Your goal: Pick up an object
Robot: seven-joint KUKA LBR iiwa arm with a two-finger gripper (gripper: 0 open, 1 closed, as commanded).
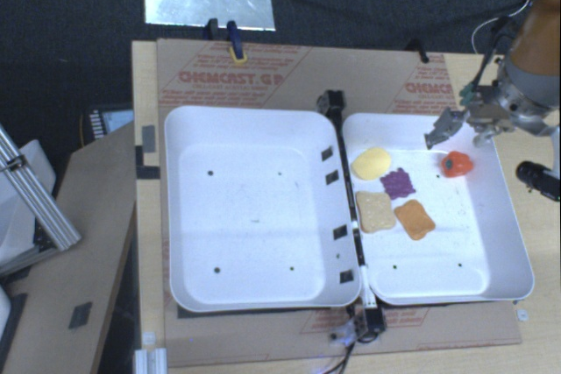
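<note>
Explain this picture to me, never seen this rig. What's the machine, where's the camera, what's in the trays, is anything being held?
One camera, fixed above the bench, looks down at a slant. The machine entering from the right is a robot arm, grey with an orange band, ending in a two-finger gripper. Its job is to pick up an object.

On the bench sit two shallow white bins side by side. The left bin shows just a few small dark dots on its floor. The right bin holds five small toy-like items: a yellow piece, a purple piece, a tan slice, an orange-brown piece and a red piece.

The gripper hovers over the right bin's far edge, near the red piece. Nothing shows between its fingers, so nothing is held.
</note>
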